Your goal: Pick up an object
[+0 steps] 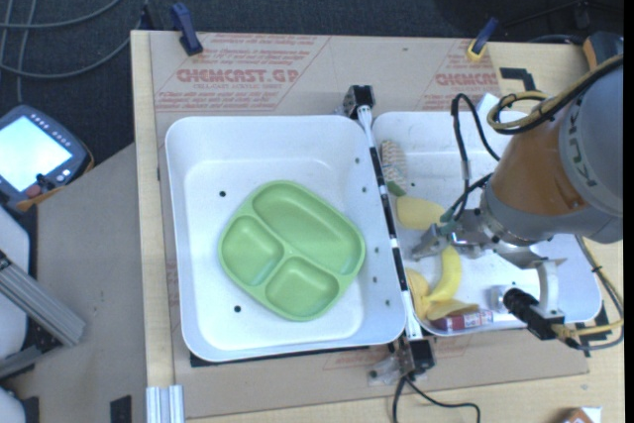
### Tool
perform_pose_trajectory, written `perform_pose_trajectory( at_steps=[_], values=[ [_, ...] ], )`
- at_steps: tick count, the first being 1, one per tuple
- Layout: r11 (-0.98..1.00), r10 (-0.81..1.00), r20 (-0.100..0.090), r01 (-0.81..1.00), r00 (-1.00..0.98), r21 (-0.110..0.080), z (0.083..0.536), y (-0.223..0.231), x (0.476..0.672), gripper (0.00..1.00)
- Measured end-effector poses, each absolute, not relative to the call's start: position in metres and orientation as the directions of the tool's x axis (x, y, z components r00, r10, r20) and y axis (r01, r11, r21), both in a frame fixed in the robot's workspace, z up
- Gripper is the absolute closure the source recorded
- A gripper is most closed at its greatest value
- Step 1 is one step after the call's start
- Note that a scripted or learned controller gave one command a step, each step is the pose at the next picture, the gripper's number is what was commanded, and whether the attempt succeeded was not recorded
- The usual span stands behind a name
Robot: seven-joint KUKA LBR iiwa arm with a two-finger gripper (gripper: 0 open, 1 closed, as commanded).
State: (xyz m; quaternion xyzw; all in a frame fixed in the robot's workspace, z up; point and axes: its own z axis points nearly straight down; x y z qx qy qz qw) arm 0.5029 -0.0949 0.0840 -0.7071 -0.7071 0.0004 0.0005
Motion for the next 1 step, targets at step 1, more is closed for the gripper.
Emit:
perform_pose_trajectory(
  at_steps=[1],
  values=[
    [-0.001,1.000,0.001,1.000,0.001,-0.002,0.0842,-0.1046,0.4786,0.00]
  ],
)
